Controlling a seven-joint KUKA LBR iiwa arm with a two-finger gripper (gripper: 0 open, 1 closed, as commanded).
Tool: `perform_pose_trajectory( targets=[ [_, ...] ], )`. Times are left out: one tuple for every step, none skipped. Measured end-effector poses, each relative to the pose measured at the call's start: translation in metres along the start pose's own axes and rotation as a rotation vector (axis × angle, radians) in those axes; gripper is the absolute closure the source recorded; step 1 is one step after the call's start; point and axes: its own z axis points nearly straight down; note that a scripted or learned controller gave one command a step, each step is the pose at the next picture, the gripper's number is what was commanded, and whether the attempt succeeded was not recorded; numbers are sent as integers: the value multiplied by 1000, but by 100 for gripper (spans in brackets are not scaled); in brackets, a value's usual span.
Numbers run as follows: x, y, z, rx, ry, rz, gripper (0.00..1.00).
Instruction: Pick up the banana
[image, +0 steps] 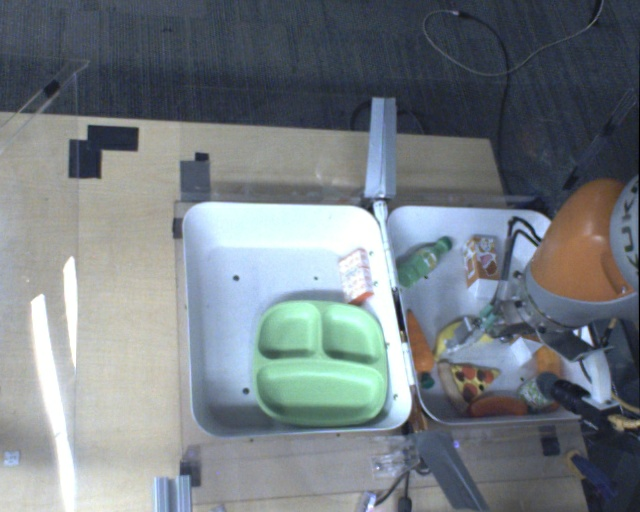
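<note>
The pale wooden counter (100, 330) is carrying two shallow white bins. The left bin (215, 300) is holding a smooth green divided tray (322, 363) and a small red-and-white packet (355, 276), its print too small for reading, with open floor toward its far-left corner. The right bin (440, 222) is crowded: the end effector (487, 322) is hanging over the yellow banana (452, 333), whether open or closed I cannot tell; a green bottle (423, 259) is lying near the dividing wall.

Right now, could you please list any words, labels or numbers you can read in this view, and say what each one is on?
"U": part of large dark lettering on the arm's grey housing, cut off by the picture's edge.
Small red and white packet in the left bin: print blurred, unreadable.
Small carton in the right bin: print too small.
Green bottle: label unreadable.
</note>
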Motion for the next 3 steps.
perform_pose_trajectory(
  targets=[
    [-22,38,54,-8,-2,-98,0],
    [-22,41,42,-16,-4,-99,100],
    [-43,74,27,-6,-4,-395,100]
  ],
)
